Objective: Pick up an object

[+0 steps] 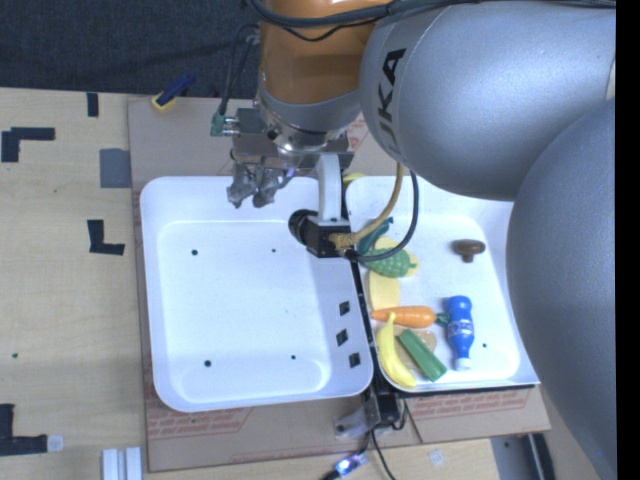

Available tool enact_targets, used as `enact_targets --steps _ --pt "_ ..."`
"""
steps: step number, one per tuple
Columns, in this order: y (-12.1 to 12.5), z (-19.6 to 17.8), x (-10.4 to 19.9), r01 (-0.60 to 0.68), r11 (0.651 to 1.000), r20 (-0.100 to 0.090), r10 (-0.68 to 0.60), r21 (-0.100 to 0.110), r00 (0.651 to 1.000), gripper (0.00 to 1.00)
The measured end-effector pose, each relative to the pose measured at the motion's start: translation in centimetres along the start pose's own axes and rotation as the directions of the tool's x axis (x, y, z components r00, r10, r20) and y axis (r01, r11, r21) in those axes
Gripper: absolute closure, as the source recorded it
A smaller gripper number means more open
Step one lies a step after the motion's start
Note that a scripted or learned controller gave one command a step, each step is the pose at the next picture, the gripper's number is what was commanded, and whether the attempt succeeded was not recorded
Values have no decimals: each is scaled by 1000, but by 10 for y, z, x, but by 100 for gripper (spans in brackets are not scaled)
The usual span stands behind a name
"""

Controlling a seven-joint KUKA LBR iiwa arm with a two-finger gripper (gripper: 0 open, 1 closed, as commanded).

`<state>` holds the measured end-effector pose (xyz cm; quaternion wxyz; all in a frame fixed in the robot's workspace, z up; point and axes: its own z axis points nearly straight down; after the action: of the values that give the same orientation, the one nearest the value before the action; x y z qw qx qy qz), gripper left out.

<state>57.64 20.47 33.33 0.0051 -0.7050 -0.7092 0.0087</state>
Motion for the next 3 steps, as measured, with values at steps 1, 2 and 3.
enact_targets --steps 1,2,3 --pt "-2 -108 11 -2 1000 -8 1 -27 1000 100" --pt "-26 -208 29 0 1000 -9 0 -28 1000 100" --pt "-25 -201 28 -3 1000 -4 3 -18 1000 0"
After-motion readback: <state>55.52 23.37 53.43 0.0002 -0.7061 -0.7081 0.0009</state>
